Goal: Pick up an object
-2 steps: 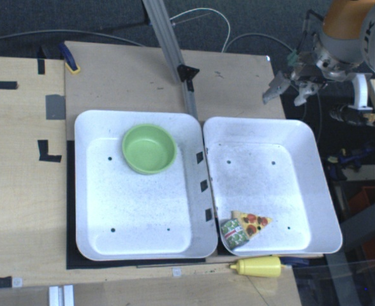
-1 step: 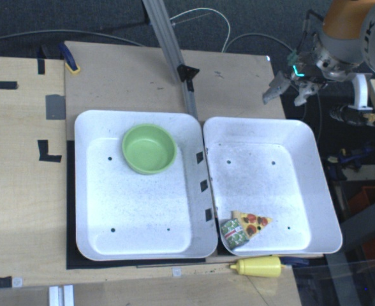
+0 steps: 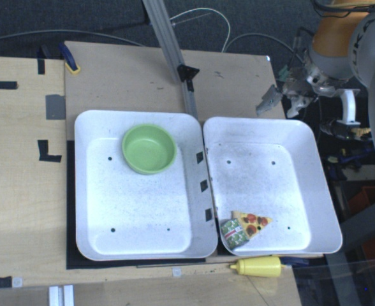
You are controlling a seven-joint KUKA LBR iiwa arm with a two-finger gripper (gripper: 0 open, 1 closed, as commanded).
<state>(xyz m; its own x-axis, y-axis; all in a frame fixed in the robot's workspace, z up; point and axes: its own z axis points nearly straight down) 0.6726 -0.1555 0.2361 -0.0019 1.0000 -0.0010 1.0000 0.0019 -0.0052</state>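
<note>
A green bowl point(image 3: 149, 148) sits upright in the far part of the left bin point(image 3: 92, 234). A pizza slice toy point(image 3: 252, 222) and a small round green-and-red piece point(image 3: 234, 233) lie together at the near left corner of the right bin point(image 3: 315, 190). A yellow bottle point(image 3: 259, 266) lies on its side on the bench just outside the near edge of the right bin. My gripper point(image 3: 280, 101) hangs above the bench beyond the far right corner of the right bin, open, with nothing between its two fingers.
A grey metal pole point(image 3: 168, 37) slants down to the far edge between the two bins. Cables loop over the bench behind the bins. Black tape marks lie on the wooden surface at the left.
</note>
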